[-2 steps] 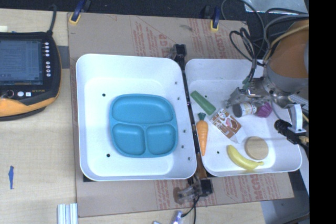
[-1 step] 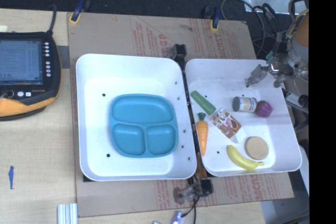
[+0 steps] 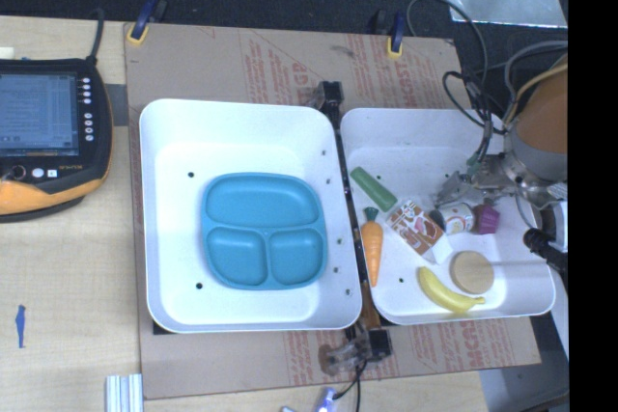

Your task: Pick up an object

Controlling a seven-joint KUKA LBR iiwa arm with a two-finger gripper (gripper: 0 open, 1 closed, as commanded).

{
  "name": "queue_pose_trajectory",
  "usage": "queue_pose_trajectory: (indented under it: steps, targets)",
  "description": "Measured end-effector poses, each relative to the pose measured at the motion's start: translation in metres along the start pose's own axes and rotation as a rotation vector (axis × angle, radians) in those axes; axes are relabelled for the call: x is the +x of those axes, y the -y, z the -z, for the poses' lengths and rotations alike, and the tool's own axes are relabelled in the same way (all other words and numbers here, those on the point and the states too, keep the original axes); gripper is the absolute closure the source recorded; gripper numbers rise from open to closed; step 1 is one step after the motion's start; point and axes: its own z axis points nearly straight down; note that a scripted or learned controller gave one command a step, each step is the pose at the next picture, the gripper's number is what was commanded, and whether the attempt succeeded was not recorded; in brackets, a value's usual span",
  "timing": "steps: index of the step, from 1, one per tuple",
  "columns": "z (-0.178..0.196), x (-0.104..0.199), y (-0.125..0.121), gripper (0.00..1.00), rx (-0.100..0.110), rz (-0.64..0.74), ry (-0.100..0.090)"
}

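Observation:
The right bin [image 3: 406,135] holds several small items: a green block [image 3: 372,188], a carrot [image 3: 372,251], a brown and white packet [image 3: 417,229], a banana [image 3: 447,292], a tan round disc [image 3: 473,273], a red and white piece [image 3: 458,220] and a purple piece [image 3: 487,219]. The arm reaches in from the right, low over this bin. My gripper [image 3: 460,196] hangs just above the red and white piece, left of the purple one. Whether it touches either is unclear.
The left bin [image 3: 169,207] carries a blue divided plate [image 3: 263,229]. A teach pendant [image 3: 48,135] lies on the bench at far left. Cables [image 3: 463,82] loop behind the right bin near the arm.

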Motion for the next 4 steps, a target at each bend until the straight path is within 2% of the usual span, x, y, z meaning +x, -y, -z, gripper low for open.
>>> queue_pose_trajectory:
  steps: [1, 2, 3, 4]
  targets:
    - [0.0, 0.0, 0.101, 0.0, -0.002, 0.0, 0.0]
    - [0.097, 0.0, 0.035, 0.0, -0.006, -0.001, 0.0]
    - [0.072, 0.042, -0.053, 0.0, -0.003, 0.0, 0.0]
    - [0.062, 0.068, 0.023, 0.0, -0.001, -0.001, 0.0]
